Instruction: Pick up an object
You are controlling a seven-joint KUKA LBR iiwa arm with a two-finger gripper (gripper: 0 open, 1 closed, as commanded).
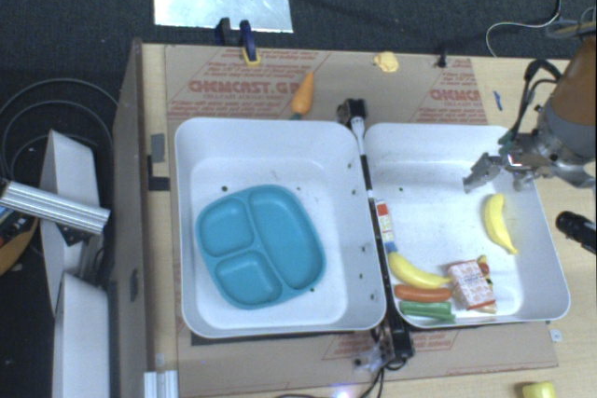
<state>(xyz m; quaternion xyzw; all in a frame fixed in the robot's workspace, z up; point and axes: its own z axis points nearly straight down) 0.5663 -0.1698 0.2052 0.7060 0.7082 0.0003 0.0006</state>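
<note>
Printed matter. The brown board (280, 75) under the two bins carries red print: "CHEMCAST" reads at about 11 o'clock of the view, just above the left bin (191, 154), with further letters after it hidden by an orange carrot (302, 94). Smaller red lines above and below it are too fine to read. A second red imprint at 1 o'clock, above the right bin (420, 140), is partly legible at best. The small packet (471, 284) at 5 o'clock bears markings too blurred to read.
</note>
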